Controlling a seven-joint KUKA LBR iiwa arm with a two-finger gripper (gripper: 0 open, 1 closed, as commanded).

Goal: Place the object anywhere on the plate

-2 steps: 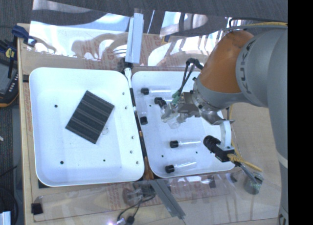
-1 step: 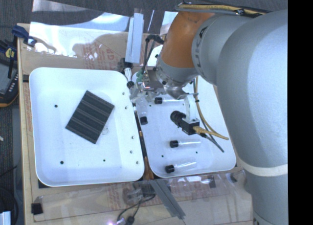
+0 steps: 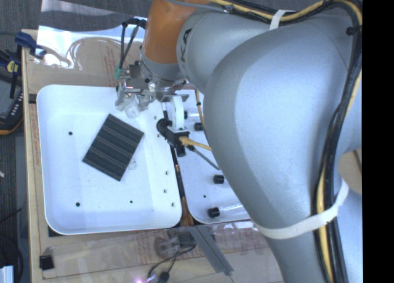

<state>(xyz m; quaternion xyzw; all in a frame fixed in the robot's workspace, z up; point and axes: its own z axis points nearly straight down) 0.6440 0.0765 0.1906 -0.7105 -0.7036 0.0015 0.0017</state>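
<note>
Overhead, the grey arm [image 3: 271,122] with its orange band covers most of the right bin [image 3: 206,199] on a wooden bench [image 3: 86,251] that stands on dark carpet. Its gripper [image 3: 132,100] hangs over the left bin [image 3: 55,152] near that bin's far right corner; whether the jaws are open or closed cannot be told. A dark, ribbed rectangular plate [image 3: 114,146] lies tilted near the left bin's middle, just beside the gripper.

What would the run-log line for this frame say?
arm: over the top right of left bin | gripper: near the bin's upper edge, grip unclear | dark ribbed plate: flat in left bin, nothing on it | placement: not done
</note>
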